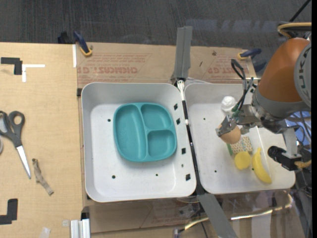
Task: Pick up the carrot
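Though tool (227, 131) grip unclear, carrot (231, 135) beneath, near right bin (208, 180) middle.

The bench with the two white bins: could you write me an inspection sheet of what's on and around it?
Surface: two white bins side by side, left bin, right bin, on cardboard.
Job's things: an orange object, possibly the carrot, at the gripper's tip in the right bin; grasp unclear.
Clutter: teal plate in the left bin; banana, lemon, white-capped bottle in the right bin.
Gripper: gripper low over the right bin.
Cables: dark cables by the arm.
Surroundings: scissors on the wooden table.
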